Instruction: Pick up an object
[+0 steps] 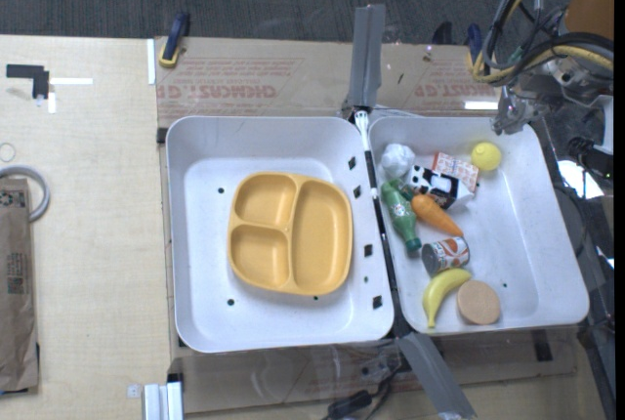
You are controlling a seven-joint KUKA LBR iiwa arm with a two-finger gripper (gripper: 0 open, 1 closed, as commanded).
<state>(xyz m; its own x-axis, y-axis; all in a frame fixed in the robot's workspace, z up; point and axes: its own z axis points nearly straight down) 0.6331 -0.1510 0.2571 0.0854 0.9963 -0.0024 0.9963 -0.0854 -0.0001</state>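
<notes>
Camera view, looking down on the counter (78, 213): two white bins side by side. Left bin (195, 311) carrying a yellow divided plate (290, 233), three compartments, sitting about centre. Right bin (547, 252) crowded along its left half: crumpled white wrapper (396, 157) at the top, green bottle (399, 213) slanting down just below it, small black-and-white toy (430, 183) beside that, a red-and-white packet (456, 170) touching the toy. Carrot (436, 214) lying across the middle, right beside the bottle. Below it a can (446, 255) on its side, then a banana (442, 294) curving toward the near edge, tan round disc (479, 303) touching the banana's right side. Yellow ball (486, 155) alone near the far right corner. End effector (513, 110) up at the bin's far right rim, above and just right of the ball, with nothing seen in its grip; open or closed, cannot tell from here. Cables looping above it, orange band at the top right corner
</notes>
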